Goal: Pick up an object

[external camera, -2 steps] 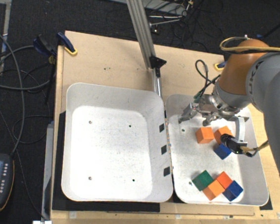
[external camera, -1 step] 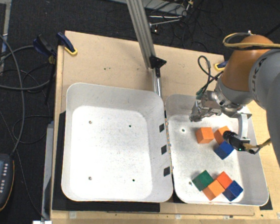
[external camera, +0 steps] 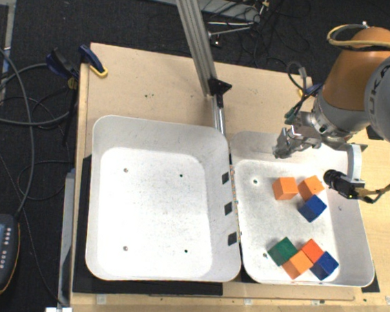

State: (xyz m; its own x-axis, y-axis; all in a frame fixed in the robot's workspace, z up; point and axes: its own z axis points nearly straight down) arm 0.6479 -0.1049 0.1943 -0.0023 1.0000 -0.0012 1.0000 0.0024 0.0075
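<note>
While the grey arm with its orange band [external camera: 361,58] reaches in from the right, its two-finger gripper [external camera: 284,149] hangs over the far left corner of the right-hand shallow white bin [external camera: 359,238], above bare bin floor and apart from every block. Whether the dark fingers are spread or closed cannot be told at this slant, and nothing can be seen between them. Nearest to the gripper, toward the near side, lies an orange cube [external camera: 285,188]; just beside it to the right sits a second orange cube [external camera: 310,187], and a blue cube [external camera: 312,208] touches that one on its near side. Well apart from these three, close to the near rim of the same bin, four more blocks crowd together: a green cube [external camera: 282,251], an orange cube at the front [external camera: 298,264], another orange block behind it [external camera: 312,251], and a blue cube on the right end [external camera: 324,264]. A small black part on a white bracket [external camera: 341,182] juts from the arm over the bin's right side. Beside this bin, the left-hand shallow white bin [external camera: 103,177] shows a speckled floor. Both bins rest on a pale wooden bench top [external camera: 148,78], and a slanted metal pole [external camera: 197,38] rises from between them.
</note>
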